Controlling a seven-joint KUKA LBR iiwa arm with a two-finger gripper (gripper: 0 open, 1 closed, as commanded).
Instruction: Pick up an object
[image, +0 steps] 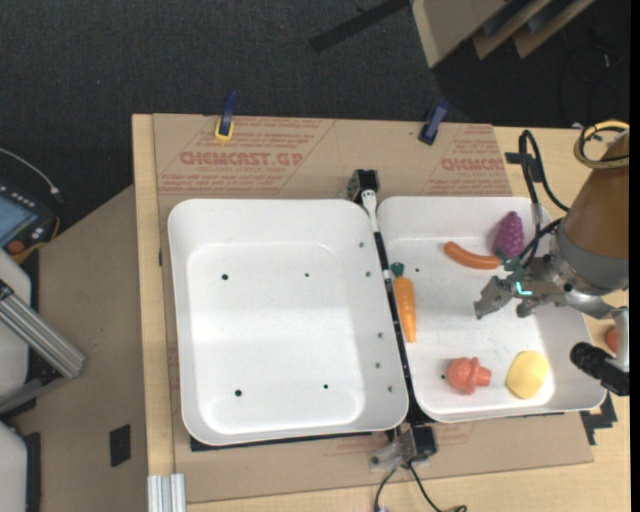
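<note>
Approach step, nothing yet gripped: gripper (497, 300) hung with fingers spread over the right bin (430, 215), among carrot (404, 309), sausage (470, 256), purple grapes (508, 234), red piece (466, 374) and lemon (527, 373); next move, judged, required choosing one and descending squarely.

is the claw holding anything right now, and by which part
Nothing is held: the claw hangs above bare bin floor in the right white bin, apart from every toy.

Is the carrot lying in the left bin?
No. The carrot lies in the right bin, along its left wall beside the divider; the left bin does not hold it.
</note>
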